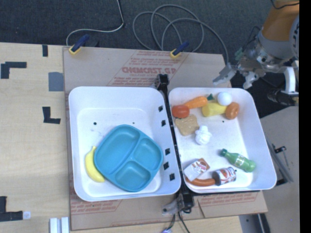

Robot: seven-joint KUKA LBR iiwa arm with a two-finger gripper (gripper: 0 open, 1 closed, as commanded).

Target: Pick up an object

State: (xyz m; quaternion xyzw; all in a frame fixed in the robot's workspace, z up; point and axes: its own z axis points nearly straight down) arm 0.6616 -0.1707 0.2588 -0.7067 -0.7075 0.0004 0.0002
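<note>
My gripper (236, 78) hangs above the bench just past the far right corner of the right bin (260, 130), open with nothing between its fingers. In that bin lie a carrot (195, 102), a red tomato (180, 111), a white ball (224, 98), a yellow fruit (214, 109), an orange piece (232, 110), a tan bread slice (186, 125), a small white figure (203, 135), a green bottle (239, 160), a brown bottle (225, 175), a sausage (200, 182) and a red-and-white packet (197, 168).
The left bin (77, 111) holds a blue divided plate (129, 157) and a banana (92, 166) tucked under the plate's left edge. Cables (167, 25) loop on the dark floor behind the bench. Two clamps (77, 45) grip the cardboard's far edge.
</note>
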